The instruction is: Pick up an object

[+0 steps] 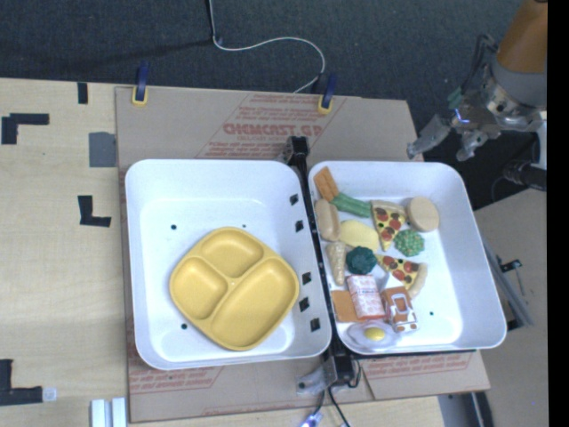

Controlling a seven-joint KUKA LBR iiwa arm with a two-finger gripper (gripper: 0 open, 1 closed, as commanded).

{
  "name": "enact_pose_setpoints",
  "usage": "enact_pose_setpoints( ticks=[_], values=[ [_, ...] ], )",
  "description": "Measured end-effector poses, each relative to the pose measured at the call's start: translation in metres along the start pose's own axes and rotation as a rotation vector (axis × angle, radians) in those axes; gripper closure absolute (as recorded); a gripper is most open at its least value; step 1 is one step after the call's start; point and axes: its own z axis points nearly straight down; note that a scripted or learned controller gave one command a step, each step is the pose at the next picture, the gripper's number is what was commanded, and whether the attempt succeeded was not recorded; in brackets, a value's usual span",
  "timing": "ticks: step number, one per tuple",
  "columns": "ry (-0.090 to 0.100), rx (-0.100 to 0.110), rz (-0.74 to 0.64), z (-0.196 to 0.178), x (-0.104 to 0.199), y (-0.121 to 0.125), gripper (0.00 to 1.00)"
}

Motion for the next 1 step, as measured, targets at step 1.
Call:
enact_pose_setpoints(
  ticks=[1],
  values=[
    [0.003, 0.005, -0.001, 0.1722, 0.0474, -0.0004, 0.00]
  ],
)
